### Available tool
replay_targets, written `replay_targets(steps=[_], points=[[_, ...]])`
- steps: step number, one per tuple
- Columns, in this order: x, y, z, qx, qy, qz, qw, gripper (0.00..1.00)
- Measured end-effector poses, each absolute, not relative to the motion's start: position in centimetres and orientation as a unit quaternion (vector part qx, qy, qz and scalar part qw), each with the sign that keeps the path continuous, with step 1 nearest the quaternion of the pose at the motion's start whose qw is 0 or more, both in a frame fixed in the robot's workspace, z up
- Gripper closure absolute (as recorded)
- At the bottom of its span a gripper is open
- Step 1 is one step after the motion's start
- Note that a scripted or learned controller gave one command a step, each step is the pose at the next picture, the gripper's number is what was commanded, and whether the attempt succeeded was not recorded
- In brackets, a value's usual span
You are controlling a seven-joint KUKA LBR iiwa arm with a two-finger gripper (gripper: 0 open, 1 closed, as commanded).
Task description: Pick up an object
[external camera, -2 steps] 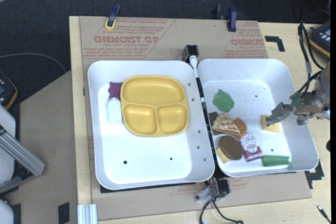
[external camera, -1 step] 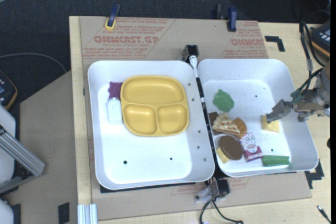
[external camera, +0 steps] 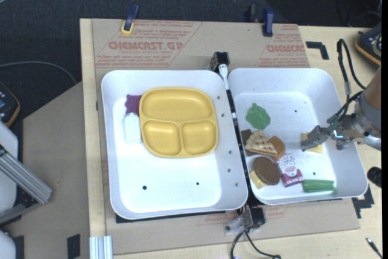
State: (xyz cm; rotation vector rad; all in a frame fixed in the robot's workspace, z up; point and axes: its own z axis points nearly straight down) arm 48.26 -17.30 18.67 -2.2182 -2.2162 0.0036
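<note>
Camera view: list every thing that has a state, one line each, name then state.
Yellow divided plate: lying flat in the left bin, right way up.
White bottle: lying beside the plate's left edge.
Green leaf toy: loose in the right bin.
Green stick: lying flat by the near wall.
Gripper: low in the right bin.

The arm (external camera: 371, 112) runs off the right edge of the frame, so little beyond the wrist shows. The pincer (external camera: 313, 140) at mid right is small and dark against the bin; whether its tips are parted or closed cannot be told. A purple item (external camera: 133, 102) lies partly under the yellow tray (external camera: 179, 121) (its shape stays unclear). The printed packet (external camera: 287, 166) in the lower right bears lettering too small to read. The worktop (external camera: 97, 191) is cut by the bottom edge.
</note>
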Motion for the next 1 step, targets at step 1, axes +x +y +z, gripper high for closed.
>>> replay_targets(steps=[1], points=[[47.83,-17.11,14.32,-0.707,-0.707,0.0011,0.003,0.00]])
